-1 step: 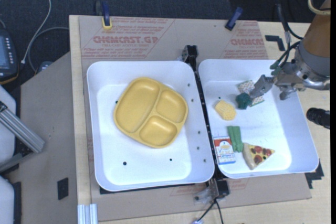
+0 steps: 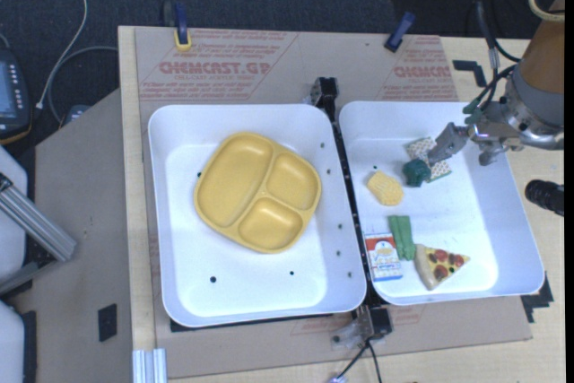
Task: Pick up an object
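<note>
My gripper (image 2: pixel 468 150) hangs over the upper right part of the right bin (image 2: pixel 511 220), open, with nothing between its fingers. Its left finger (image 2: pixel 445 148) ends just above a small teal object (image 2: pixel 415 172) and a grey and white piece (image 2: pixel 421 147) beside it. Lower in this bin lie a yellow corn-like piece (image 2: pixel 385 187), a green stick (image 2: pixel 401 236), a small red and white carton (image 2: pixel 383 255) and a pizza slice (image 2: pixel 441 264).
The left bin (image 2: pixel 179 193) holds a yellow divided plate (image 2: pixel 257 191). A black clamp (image 2: pixel 324 91) sits at the top of the seam between the bins. The arm's orange band (image 2: pixel 547 58) rises at the right edge.
</note>
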